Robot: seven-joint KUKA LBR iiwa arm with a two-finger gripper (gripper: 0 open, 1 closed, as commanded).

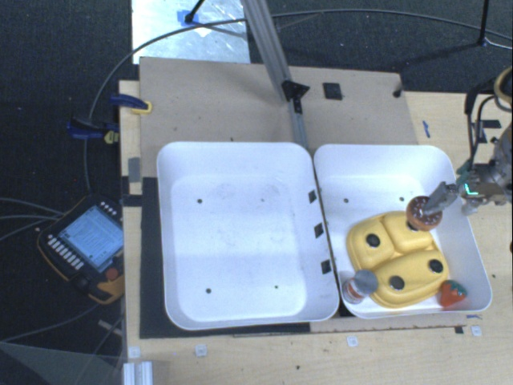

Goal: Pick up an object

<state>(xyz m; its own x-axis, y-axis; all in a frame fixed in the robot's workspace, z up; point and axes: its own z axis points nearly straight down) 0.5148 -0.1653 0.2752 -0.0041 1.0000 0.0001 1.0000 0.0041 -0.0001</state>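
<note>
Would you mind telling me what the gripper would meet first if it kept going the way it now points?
Probably the brown round object at its tip, resting on the yellow toy in the right bin. The gripper points down-left toward it; depth is unclear, so contact can't be confirmed.

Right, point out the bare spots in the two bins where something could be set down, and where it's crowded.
The left bin shows bare white floor from wall to wall. In the right bin, the back half is free, bordered by the far wall and the yellow toy. The front is crowded: the yellow toy, a grey-capped piece, a red-orange piece, with the gripper over the toy.
</note>
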